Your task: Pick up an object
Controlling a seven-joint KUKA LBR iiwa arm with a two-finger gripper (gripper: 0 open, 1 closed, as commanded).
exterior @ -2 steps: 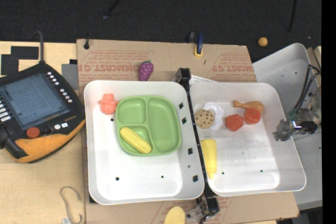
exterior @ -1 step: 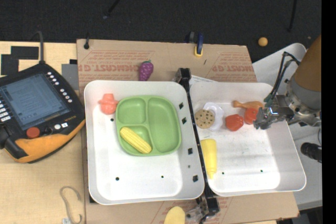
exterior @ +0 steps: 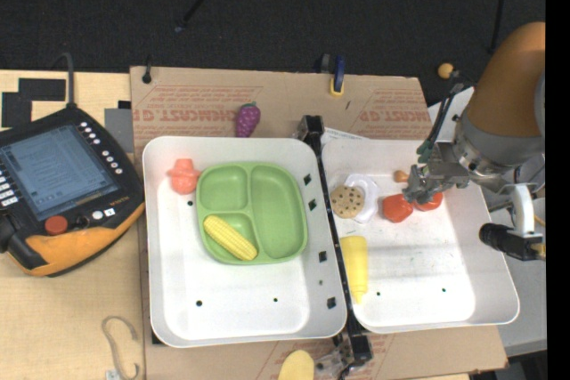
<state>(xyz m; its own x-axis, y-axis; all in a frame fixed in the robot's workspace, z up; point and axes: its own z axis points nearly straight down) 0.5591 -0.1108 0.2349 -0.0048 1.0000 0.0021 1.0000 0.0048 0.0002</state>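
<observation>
My gripper (exterior: 427, 188) hangs over the back of the right bin (exterior: 445, 298), directly above a red tomato-like piece (exterior: 398, 209) and a second red piece (exterior: 432, 201) that it partly hides. Whether it touches either one is unclear. A round cookie (exterior: 346, 201) lies on a white disc to the left of them. Along the bin's left wall lies a yellow block (exterior: 354, 266). A small orange bit (exterior: 403, 176) sits near the back wall.
The left bin (exterior: 232, 307) bears a green divided plate (exterior: 267, 218) with a corn cob (exterior: 230, 237) in it, and a pink toy (exterior: 183, 176) beside it. Behind the bins on cardboard lies a purple grape bunch (exterior: 248, 118). A teach pendant (exterior: 62, 178) rests at far left.
</observation>
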